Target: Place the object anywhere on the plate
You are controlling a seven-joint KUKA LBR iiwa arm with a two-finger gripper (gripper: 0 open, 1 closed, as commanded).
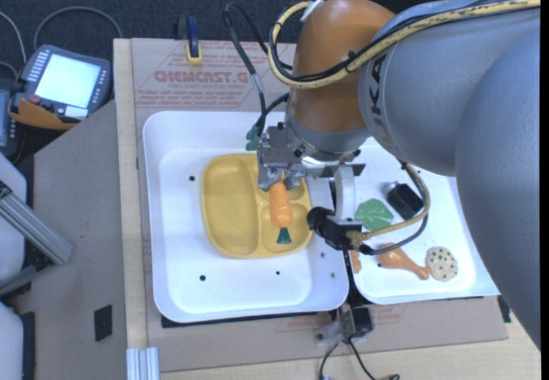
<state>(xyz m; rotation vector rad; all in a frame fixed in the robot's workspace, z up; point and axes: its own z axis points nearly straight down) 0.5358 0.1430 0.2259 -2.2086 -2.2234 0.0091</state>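
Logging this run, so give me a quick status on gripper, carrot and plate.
Gripper over plate, fingers hidden. Carrot lying on yellow plate, right compartment. Nothing blocking.

The grey arm [463,78] reaches in from the right, its orange band [339,52] above the wrist, the gripper [280,171] pointing downward.

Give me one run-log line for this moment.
stage: placing | gripper: above plate | carrot: lying on yellow plate, right section | plate: left bin | right bin: leaf, cookie, drumstick
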